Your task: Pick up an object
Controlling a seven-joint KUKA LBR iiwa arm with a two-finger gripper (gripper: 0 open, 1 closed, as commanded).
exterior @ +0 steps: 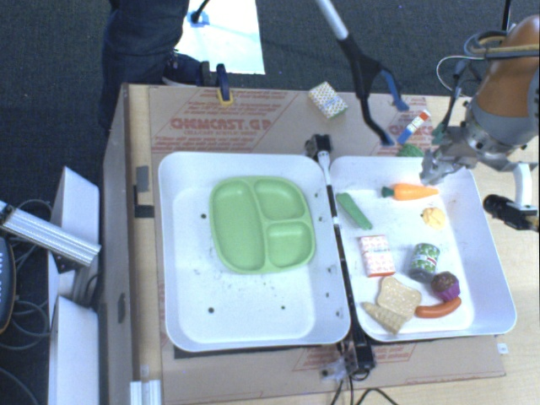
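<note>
Above the right bin's [498,289] far corner the tool [432,172] is seen; whether it is open or closed cannot be told, and nothing is seen gripped. Just beside it, below, a toy carrot [409,192] lies. Further down this bin, a green bean [354,210], a red carton [375,256], a small can [425,260], crackers [393,302] and a sausage [437,309] are scattered. A green divided plate [260,224] is held by the left bin [186,310].
</note>
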